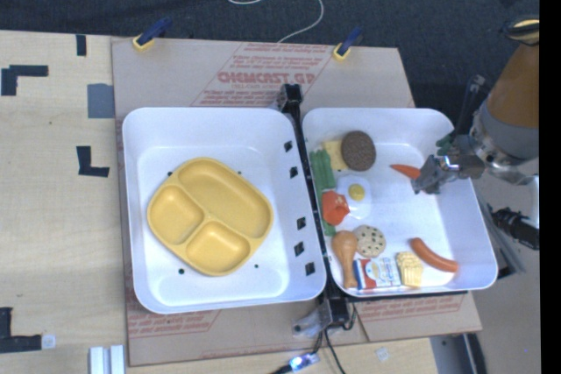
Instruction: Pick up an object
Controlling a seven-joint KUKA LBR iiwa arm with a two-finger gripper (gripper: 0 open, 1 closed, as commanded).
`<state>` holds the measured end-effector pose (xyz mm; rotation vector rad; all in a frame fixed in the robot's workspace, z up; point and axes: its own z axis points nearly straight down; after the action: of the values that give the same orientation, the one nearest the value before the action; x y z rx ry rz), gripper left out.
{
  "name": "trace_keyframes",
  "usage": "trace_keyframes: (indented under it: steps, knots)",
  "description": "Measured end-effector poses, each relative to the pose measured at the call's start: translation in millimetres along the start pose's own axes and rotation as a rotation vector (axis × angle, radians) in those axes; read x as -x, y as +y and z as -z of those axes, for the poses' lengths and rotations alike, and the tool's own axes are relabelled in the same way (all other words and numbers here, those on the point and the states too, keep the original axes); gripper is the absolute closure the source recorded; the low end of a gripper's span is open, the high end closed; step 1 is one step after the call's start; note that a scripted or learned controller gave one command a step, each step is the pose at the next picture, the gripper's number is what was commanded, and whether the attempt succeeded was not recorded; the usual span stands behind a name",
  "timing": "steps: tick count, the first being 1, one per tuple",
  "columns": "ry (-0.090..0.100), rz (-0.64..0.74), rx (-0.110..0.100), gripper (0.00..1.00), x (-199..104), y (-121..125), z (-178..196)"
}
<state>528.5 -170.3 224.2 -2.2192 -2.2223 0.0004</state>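
One carrot nearest, lying in right bin just beside gripper. Jaw opening impossible to tell; nothing seen held. Best to drop straight over carrot's middle, straddle across its width, avoid bin wall.

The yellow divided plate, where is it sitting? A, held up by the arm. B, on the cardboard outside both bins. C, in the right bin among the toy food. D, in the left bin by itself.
D: the yellow divided plate lies flat on the floor of the left bin, while the toy food is all in the right bin.
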Motion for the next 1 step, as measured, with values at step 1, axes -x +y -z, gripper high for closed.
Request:
trace_keyframes:
  steps: [1]
  knots:
    - [0.000, 0.002, -0.001, 1.00, -40.7, 19.8, -5.3]
